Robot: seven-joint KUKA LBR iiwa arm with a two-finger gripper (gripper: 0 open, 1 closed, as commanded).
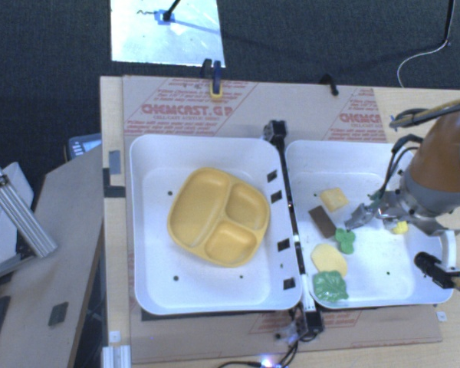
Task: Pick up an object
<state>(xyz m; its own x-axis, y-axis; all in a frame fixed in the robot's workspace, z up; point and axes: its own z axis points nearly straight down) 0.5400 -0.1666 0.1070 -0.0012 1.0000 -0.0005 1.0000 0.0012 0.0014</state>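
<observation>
The right bin (368, 163) holds several small things. A pale yellow block (333, 198) lies near its back left, with a flat brown piece (320, 221) just in front of it. A small green lump (345, 241), a yellow oval piece (329, 259) and a larger green piece (330, 286) sit toward the front left. My gripper (360, 216) reaches in from the right, low over the bin floor, just right of the brown piece and above the small green lump. A small yellow bit (399, 226) lies beside the wrist.
A yellow divided plate (218, 216) lies in the middle of the left bin (153, 167). A black-clipped divider wall (285, 205) separates the two bins. The grey arm with its orange band (445, 156) covers the right bin's right side.
</observation>
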